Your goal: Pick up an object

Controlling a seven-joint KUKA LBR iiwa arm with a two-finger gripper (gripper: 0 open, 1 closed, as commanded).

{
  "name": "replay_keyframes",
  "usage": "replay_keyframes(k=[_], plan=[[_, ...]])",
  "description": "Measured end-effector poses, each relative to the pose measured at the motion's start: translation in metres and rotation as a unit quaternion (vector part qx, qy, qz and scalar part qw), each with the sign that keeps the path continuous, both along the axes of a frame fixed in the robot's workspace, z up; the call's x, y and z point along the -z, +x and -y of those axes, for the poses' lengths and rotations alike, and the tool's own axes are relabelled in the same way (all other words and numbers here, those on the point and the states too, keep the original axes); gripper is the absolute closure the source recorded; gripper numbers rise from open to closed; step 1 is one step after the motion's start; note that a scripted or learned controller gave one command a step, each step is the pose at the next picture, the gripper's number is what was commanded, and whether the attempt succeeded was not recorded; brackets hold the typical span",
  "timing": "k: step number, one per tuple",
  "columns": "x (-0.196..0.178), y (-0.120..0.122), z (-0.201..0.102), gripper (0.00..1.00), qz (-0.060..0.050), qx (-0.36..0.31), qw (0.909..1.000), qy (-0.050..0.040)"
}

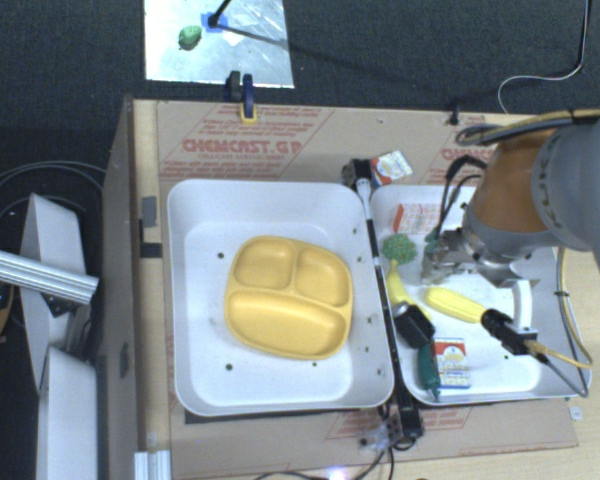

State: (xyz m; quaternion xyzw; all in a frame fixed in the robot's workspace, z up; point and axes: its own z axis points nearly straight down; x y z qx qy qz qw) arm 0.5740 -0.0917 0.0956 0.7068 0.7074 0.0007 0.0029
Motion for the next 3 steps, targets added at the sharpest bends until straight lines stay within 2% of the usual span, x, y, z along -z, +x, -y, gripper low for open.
replay_keyframes(k=[1,2,3], plan=[[0.000,0.000,0.000,0.00,0.000,0.000,1.0000,0.0004],[0.011,0.068,-0.009,0.00,-0.001,-0.001,1.0000,0.0015],[0.000,0.069,-0.009,1.00,0.000,-0.003,1.0000,0.0013]])
